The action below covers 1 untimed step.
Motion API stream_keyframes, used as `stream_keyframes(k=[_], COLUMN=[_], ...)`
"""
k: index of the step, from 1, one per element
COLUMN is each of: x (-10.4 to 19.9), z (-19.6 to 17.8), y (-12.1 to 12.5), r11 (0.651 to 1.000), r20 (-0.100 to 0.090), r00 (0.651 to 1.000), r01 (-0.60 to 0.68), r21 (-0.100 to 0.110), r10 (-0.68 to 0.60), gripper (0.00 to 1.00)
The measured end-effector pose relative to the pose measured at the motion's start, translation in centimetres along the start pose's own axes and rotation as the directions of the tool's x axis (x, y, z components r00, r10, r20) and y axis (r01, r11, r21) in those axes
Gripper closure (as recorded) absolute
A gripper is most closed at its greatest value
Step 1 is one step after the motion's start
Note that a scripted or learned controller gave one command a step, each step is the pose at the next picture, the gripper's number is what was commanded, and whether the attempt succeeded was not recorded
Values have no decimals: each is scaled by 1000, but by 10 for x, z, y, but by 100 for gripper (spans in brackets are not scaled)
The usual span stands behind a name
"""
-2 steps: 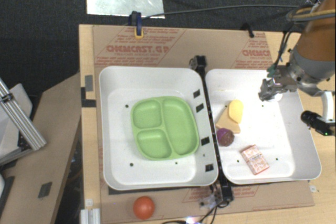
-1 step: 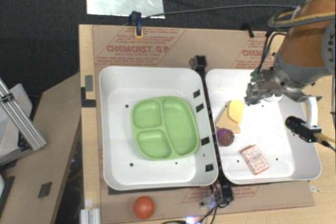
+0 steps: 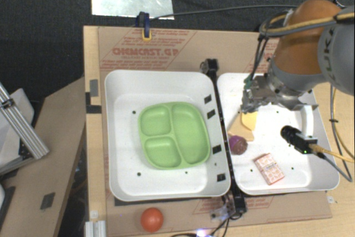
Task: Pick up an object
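Note:
My gripper [image 3: 248, 109] reaches down into the right bin [image 3: 327, 175] near its left wall. Its tip sits right above a pale yellow wedge [image 3: 249, 121] lying on the bin floor. Just below that rests a small purple round thing [image 3: 238, 144]. A pink patterned block [image 3: 269, 167] lies nearer the bin's front. A green divided plate [image 3: 173, 135] fills the middle of the left bin [image 3: 119, 119].
An orange ball [image 3: 152, 218] sits on the bench outside the bins, in front of the left one. A black divider [image 3: 222, 130] with clips runs between the two bins. The arm's bulk hangs over the right bin's back half.

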<state>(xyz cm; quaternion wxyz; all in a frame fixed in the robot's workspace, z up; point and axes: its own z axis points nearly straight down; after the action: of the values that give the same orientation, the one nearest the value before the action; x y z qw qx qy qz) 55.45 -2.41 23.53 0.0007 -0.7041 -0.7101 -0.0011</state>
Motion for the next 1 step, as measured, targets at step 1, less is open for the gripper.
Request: stream_keyframes(k=[1], x=[59], z=[-1], y=[-5], r11=[1000], r20=[-1], r00=[1000], r01=[2], r21=[1], r10=[-2], gripper=[100])
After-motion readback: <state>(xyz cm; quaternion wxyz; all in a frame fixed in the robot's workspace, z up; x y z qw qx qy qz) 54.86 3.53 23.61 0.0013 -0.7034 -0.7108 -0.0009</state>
